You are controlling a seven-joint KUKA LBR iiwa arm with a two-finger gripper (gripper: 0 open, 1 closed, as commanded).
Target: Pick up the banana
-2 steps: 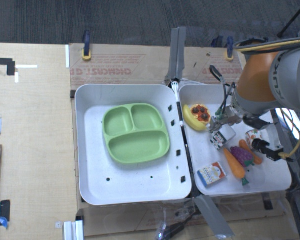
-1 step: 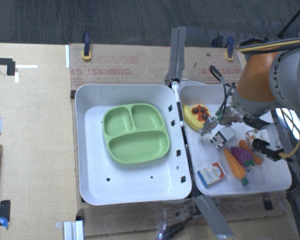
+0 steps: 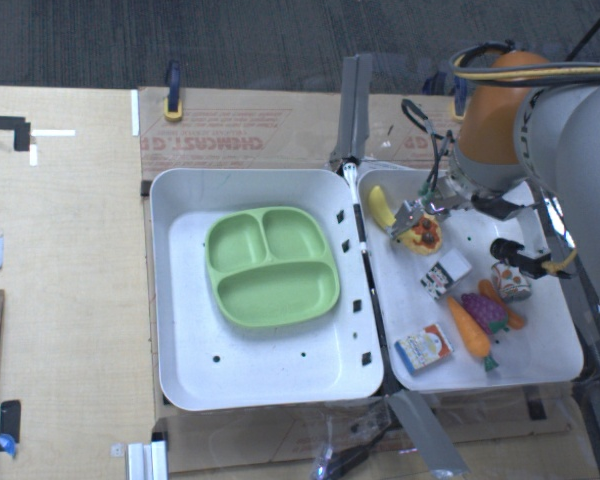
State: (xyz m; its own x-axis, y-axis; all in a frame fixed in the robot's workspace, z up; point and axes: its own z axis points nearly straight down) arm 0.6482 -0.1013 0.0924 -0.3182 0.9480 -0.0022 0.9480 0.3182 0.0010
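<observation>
The yellow banana lies near the far left corner of the right bin, close to the divider between the bins. My gripper hangs low just to the right of the banana, over a small yellow and red toy food. Its fingers look close together, but the arm's wrist above hides much of them. Nothing is clearly between them.
The left bin holds a green divided plate. The right bin also holds a white box, a carrot, purple grapes, a small can and a snack carton. The arm covers the bin's far right.
</observation>
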